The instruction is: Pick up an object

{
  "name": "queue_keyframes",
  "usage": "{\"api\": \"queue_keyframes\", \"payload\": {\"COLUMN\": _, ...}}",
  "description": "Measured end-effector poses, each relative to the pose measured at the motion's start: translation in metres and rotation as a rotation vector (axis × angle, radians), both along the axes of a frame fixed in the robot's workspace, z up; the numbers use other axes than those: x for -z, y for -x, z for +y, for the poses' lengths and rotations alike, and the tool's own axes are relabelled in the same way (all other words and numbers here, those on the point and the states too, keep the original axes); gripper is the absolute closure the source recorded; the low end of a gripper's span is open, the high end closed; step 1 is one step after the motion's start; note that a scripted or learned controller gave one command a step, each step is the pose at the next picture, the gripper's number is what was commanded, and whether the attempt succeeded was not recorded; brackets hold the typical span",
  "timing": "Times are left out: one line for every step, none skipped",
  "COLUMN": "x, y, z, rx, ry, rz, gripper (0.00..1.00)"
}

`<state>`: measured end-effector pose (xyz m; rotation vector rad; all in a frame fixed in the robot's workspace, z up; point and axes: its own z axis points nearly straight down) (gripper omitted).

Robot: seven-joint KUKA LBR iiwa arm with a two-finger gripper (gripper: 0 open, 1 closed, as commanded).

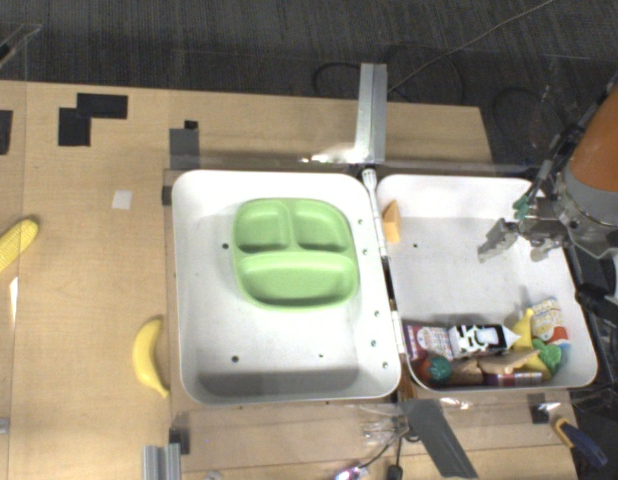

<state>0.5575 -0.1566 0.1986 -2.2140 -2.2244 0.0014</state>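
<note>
Gripper [517,245] sits over the right bin [439,278], upper-right part of it, coming in from the right edge with the arm [604,158] above it, orange band visible near the frame edge. Fingers look spread apart: one fingertip [492,244] points left and down, the other sits toward the right near the bin's rim, with bare white bin floor showing between them. Nothing between the fingers, so the claw is open and carrying nothing. Can't tell if the tips touch the bin floor or hang above it. Pickable objects are all piled along the near edge of the right bin, well apart from the gripper: a dark rectangular packet [429,341] with a black-and-white item [481,337] just beside it, a green round piece [440,370], a brown stick-like item [489,372], and a yellow-and-red cluster of toys [544,336] in the near-right corner. A small orange block [391,222] rests against the right bin's left wall, far end. Left bin [204,268] holds a green divided plate [293,251], lying flat, roughly centered. On the wooden bench [79,288] left of the bins: a banana [149,356] near the left bin's near corner, and a corn cob [11,248] at the frame's left edge.
</note>
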Motion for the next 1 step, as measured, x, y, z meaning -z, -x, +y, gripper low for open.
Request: {"api": "queue_keyframes", "payload": {"x": 0.1096, "y": -0.0506, "z": 0.0259, "rx": -0.237, "ry": 0.003, "rz": -0.012, "gripper": 0.00}}
